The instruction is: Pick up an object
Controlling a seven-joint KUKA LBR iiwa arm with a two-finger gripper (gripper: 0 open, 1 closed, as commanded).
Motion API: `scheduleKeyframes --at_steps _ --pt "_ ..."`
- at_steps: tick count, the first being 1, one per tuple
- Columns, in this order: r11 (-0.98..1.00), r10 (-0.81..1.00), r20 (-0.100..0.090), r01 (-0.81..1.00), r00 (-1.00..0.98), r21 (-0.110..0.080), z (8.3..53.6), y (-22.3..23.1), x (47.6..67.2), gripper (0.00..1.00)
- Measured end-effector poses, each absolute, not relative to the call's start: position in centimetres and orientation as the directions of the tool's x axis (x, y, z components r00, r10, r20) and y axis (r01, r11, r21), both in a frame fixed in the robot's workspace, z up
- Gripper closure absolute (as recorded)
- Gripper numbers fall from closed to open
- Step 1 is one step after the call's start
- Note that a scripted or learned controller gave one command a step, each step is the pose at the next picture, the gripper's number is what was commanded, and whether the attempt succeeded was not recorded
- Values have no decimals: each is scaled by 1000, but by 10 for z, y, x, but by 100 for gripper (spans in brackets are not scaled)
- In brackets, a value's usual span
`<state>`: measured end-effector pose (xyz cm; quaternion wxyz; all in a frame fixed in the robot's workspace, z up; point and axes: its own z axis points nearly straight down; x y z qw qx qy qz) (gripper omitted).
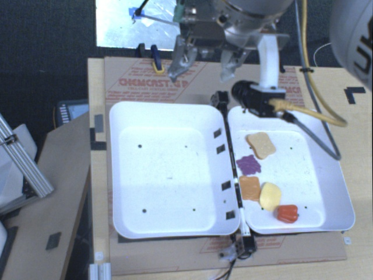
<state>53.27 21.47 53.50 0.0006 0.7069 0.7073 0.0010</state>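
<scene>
Hanging beyond the left bin's far rim, the fingers spread apart, grasping nothing.

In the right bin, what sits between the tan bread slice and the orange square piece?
In the camera view, the purple piece lies between the bread slice and the orange square, near the right bin's left wall.

A pale wooden worktop stands on a dark blue-grey carpeted floor. A bright silvery panel lies on the floor behind it, and aluminium framing bars lean at the left edge
</scene>
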Motion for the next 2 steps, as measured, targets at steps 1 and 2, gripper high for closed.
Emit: scheduleKeyframes --at_steps 1,2 --pt "1 1000 1 1000 -1 2 535 215 533 0" --pt "1 1000 1 1000 -1 2 535 215 533 0"
